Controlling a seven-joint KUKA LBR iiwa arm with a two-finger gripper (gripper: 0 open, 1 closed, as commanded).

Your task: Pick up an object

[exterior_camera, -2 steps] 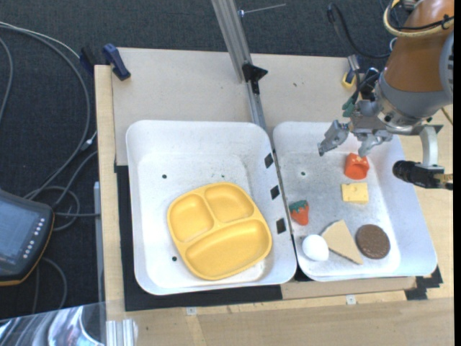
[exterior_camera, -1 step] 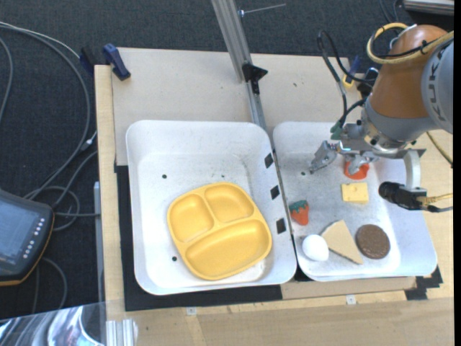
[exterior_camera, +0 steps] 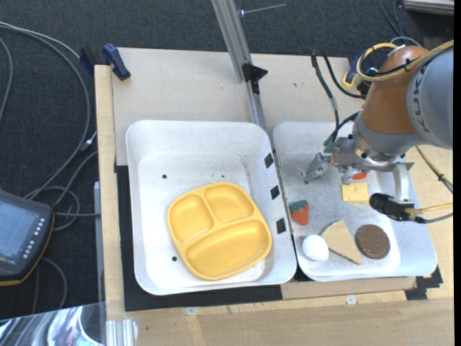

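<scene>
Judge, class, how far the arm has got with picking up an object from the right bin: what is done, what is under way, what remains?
Done: the arm has reached over the right bin. Under way: the gripper sits low above bare floor, nothing visibly between its fingers. Left: the whole pick. The strawberry, egg, cheese wedge, brown cookie and yellow square all lie in the bin.

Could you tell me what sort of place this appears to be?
Probably a robotics lab bench: a grey arm over two white bins, toy food such as an egg, and loose cables on the floor.
</scene>
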